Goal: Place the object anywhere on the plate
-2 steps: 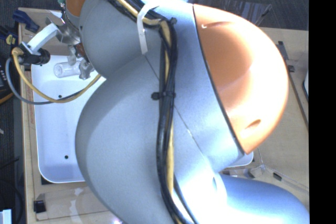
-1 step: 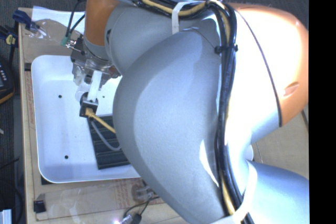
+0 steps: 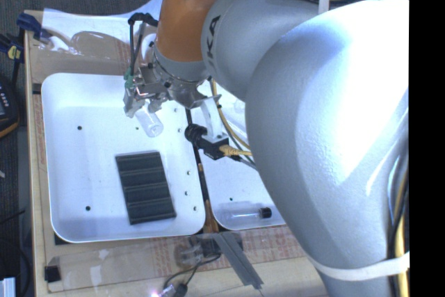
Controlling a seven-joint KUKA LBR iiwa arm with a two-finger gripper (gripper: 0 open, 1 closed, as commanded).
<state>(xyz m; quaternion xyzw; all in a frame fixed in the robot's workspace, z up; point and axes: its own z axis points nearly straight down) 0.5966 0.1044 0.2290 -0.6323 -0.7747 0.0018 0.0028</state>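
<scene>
- Arm [image 3: 292, 80]: enters from right of frame, fills most of right half; orange band at top centre
- Gripper [image 3: 139, 104]: over upper part of left bin [image 3: 62, 149]; fingers' state cannot be told
- Clear tube [image 3: 149, 123]: just below gripper, touching or nearly so; grip not confirmed
- Dark ribbed plate [image 3: 144, 187]: flat in left bin, lower centre
- 2nd clear tube w/ dark cap [image 3: 245, 213]: in right bin [image 3: 229, 181], bottom centre

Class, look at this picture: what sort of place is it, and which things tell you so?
Most likely a robot test bench in a lab: a large grey arm reaches over two shallow white bins, with loose cables and a dark ridged plate.
</scene>
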